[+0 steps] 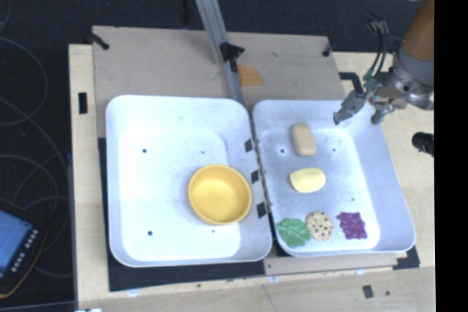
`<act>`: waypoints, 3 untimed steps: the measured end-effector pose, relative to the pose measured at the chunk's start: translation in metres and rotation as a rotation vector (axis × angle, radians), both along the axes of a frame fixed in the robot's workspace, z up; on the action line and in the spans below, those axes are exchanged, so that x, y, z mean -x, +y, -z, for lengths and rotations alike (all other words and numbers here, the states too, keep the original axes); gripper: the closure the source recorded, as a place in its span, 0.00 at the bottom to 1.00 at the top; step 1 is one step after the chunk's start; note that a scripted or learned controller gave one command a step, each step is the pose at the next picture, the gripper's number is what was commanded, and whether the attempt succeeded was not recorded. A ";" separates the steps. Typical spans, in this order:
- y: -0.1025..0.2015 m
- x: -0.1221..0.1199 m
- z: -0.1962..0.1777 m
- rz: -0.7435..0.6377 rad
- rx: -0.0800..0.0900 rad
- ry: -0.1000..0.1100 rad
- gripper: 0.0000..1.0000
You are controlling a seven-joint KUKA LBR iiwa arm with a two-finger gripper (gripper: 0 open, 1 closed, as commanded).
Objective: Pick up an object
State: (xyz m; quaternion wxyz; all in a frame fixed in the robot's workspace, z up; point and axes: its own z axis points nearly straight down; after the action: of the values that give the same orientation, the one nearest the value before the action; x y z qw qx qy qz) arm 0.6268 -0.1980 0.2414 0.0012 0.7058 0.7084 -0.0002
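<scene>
The right bin (pixel 380 172) holds a tan bread-like roll (pixel 303 139), a pale yellow lump (pixel 307 180), a green leaf piece (pixel 292 231), a speckled cookie (pixel 319 225) and a purple grape bunch (pixel 352 224). In the left bin (pixel 146 135) sits a yellow bowl (pixel 219 193). My gripper (pixel 362 112) hangs over the right bin's far right corner, right of the roll, open, with nothing between its fingers.
A grey metal post (pixel 208 11) slants up from the gap between the bins at the back. A brown board (pixel 212 62) lies behind the bins, with a small orange patch (pixel 248 76) on it. A tablet (pixel 14 248) lies off the bench at lower left.
</scene>
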 end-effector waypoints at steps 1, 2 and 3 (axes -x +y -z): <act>0.000 0.000 0.000 -0.001 0.001 0.000 0.00; -0.007 0.002 0.044 0.004 0.000 0.004 0.00; -0.001 -0.005 0.098 0.000 -0.001 0.005 0.00</act>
State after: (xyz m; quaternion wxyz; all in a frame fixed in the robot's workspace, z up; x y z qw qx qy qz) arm 0.6322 -0.1994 0.1432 -0.0008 0.7058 0.7084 -0.0016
